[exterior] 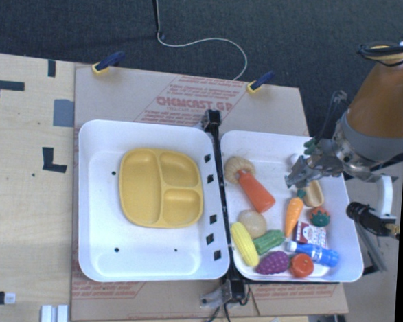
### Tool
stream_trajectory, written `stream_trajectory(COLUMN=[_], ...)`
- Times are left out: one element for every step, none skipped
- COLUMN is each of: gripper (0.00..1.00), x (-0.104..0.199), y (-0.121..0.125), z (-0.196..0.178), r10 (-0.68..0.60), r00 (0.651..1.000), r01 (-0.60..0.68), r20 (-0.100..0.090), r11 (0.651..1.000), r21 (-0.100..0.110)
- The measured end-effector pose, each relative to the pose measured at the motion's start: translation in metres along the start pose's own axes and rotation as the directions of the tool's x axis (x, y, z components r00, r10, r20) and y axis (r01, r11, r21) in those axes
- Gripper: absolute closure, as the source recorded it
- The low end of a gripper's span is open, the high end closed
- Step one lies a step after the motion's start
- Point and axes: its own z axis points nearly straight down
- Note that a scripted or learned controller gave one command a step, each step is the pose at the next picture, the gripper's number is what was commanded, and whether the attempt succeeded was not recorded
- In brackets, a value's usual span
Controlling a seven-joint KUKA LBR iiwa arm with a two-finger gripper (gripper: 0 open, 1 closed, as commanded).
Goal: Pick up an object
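The right bin [278, 143] holds several toy foods: an orange-red bottle [256, 191], a mushroom-like beige piece [235, 167], a carrot [292, 216], a corn cob [244, 244], a green pepper [269, 240], purple grapes [273, 263], a tomato [301, 266], a strawberry [319, 217], a red-white carton [311, 235] and a blue tube [317, 253]. My gripper [302, 173] hangs low over the bin's right part, just above a tan bread-like piece [314, 194] and the carrot's top. I see nothing between its fingers.
The left bin [93, 184] holds a yellow divided plate [162, 187]. A black divider clip strip [216, 192] runs between the bins. Cardboard lies under both bins, with a white cable [196, 43] behind them. The arm's orange band [385, 94] rises at the right.
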Motion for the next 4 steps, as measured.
stream_trajectory(gripper=[1.0, 1.0, 1.0, 1.0], x=[0.073, 0.141, 0.202, 0.196], y=[0.045, 0.021, 0.048, 0.011], z=[-0.05, 0.059, 0.018, -0.127], r10=[-0.007, -0.005, -0.005, -0.001], r00=[1.0, 1.0, 1.0, 1.0], r01=[0.007, 0.005, 0.005, 0.001], r20=[-0.001, -0.002, -0.002, -0.003], r11=[1.0, 1.0, 1.0, 1.0], r21=[-0.008, 0.011, -0.004, -0.014])
